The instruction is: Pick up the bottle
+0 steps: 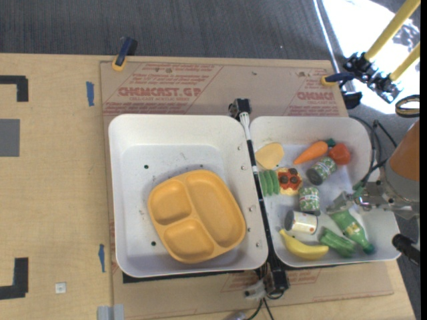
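- The arm (408,159) enters from the right edge, its orange band showing just above the wrist; the wrist reaches leftward over the right rim of the right bin (363,131).
- The gripper (351,202) sits low over the right part of that bin, its metal fingers (343,199) pointing left and toward the near side.
- I cannot tell whether the fingers are spread or closed; nothing is visibly between them.
- The bottle (351,229), green with a pale label, lies on its side in the near right part of the right bin, just below the fingers and touching or almost touching them.
- Beside it on the near side lies a green vegetable (338,243), and left of that a banana (303,247) along the near wall.
- A white cup (303,224) lies just above the banana, with 2 small cans (321,170) farther up.
- A carrot (311,152) and a red tomato (339,153) lie at the far side, with a pale chip-like disc (269,155) to their left.
- The left bin (133,139) holds a yellow 3-compartment tray (195,214).
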`<state>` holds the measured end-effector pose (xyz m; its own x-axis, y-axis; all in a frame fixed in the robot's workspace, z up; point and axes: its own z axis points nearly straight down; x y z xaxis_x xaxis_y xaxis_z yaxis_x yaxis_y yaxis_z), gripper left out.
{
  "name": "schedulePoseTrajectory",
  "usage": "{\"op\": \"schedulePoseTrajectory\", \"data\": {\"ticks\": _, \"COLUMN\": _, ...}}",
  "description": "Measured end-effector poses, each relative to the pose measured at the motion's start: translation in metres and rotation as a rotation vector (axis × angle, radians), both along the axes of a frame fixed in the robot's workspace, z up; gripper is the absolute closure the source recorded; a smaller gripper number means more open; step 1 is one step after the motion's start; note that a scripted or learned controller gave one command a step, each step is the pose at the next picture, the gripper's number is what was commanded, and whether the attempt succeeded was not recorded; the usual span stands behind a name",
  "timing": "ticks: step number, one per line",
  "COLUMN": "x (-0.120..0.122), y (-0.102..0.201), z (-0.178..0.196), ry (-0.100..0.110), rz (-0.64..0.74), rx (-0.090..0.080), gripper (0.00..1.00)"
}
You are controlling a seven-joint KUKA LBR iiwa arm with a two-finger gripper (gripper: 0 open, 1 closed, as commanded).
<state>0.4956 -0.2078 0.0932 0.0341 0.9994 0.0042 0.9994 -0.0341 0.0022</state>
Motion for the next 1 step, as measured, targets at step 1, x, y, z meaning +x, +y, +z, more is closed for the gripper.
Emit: {"op": "schedulePoseTrajectory", "data": {"ticks": 1, "x": -0.0002, "y": -0.0016, "z": 0.0094, "ry": -0.001, "rz": -0.003, "rx": -0.004, "gripper": 1.00}}
